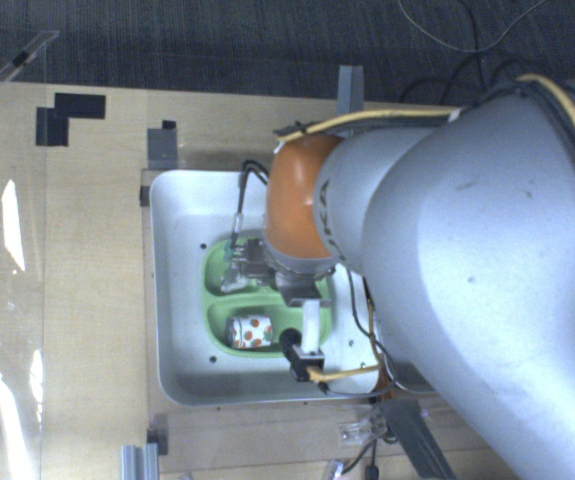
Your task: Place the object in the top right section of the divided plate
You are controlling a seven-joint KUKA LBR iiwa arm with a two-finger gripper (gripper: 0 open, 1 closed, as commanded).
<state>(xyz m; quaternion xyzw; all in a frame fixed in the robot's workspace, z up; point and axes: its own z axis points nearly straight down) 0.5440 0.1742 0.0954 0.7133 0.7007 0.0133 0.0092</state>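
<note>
Arm covered most of green divided plate (pixel 217 268) mid-frame; gripper (pixel 239 268) grip state couldn't tell. Spotted object (pixel 251 332) sat in lower section. Probably best: slow descent, centred.

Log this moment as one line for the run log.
arm: over left bin | green divided plate: in bin | spotted object: on plate, lower section

- The divided plate (pixel 219 320) lies inside the left bin (pixel 172 268), near its right part.
- The object (pixel 251 331) sits in the plate's lower section.
- The arm (pixel 467 268) hangs over the plate's right side.
</note>
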